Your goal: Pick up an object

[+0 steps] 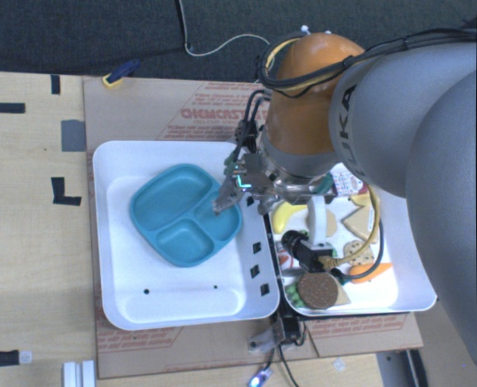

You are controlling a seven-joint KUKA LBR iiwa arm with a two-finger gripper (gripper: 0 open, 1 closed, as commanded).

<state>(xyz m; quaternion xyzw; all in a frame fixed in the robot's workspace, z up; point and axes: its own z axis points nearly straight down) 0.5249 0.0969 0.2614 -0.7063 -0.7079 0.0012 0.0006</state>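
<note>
Left bin (109,216): shallow white plastic, holds blue divided plate (186,214), smooth, rounded corners, three compartments, lying flat, long axis running diagonally from lower left to upper right. Right bin (416,289): crowded with small items, mostly hidden under arm; brown round disc (317,290), yellow piece (287,216), orange strip (370,271) visible, exact kinds hard to tell. Gripper (232,193) above plate's right edge; finger state cannot be told.
</note>
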